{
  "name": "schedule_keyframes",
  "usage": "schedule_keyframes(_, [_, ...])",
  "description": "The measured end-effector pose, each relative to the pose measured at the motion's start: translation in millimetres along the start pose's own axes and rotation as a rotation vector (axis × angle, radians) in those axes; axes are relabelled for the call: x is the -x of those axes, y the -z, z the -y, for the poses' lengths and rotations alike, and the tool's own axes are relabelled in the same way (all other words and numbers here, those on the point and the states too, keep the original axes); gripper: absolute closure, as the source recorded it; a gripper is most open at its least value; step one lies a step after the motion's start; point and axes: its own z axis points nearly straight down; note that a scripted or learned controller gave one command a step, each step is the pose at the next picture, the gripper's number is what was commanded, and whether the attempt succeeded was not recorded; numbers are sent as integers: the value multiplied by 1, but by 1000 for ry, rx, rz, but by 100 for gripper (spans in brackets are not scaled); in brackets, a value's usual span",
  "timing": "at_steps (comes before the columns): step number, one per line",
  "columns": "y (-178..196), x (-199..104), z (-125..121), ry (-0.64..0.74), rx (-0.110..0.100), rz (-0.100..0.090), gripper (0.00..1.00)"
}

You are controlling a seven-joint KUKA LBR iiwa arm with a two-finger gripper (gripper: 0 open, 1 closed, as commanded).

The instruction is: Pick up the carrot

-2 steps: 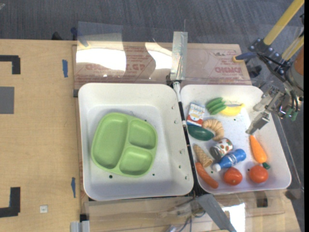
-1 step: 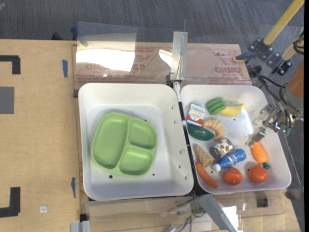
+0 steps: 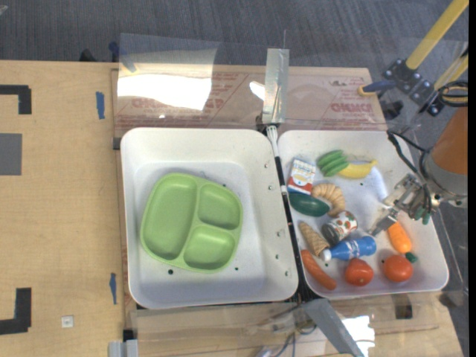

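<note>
A: Are the jaws open or closed?

B: I cannot tell. The gripper (image 3: 398, 208) is small and blurred, a tangle of metal and wires at about 3 o'clock in the right bin (image 3: 440, 274). No object shows between its tips.

A: Where is the carrot?

B: The carrot (image 3: 401, 238) lies just below the gripper, at about 4 o'clock in the same bin. It is orange with a green end pointing down. Whether the gripper touches it, I cannot say; they are very near.

A: What is cut off?

B: The arm (image 3: 452, 155) leaves the picture at the right edge, so only a part of its orange band is visible.

A: And the other things in this bin?

B: Two tomatoes (image 3: 396, 268) at 5 o'clock, a red pepper (image 3: 317, 271) at 7 o'clock, a blue bottle (image 3: 355, 248) and an ice cream cone (image 3: 312, 237) near the middle. At 12 o'clock a banana (image 3: 357, 170) and a green vegetable (image 3: 332, 161). A small carton (image 3: 301, 174) has print too small to read.

A: The left bin?

B: It holds a green plate (image 3: 192, 221) with three compartments.
</note>
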Motion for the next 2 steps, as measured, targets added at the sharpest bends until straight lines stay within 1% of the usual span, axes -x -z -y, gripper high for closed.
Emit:
schedule_keyframes(1, [11,1,-2,3,1,5,100])
schedule_keyframes(2, [61,-53,-71,-188,2,-2,100])
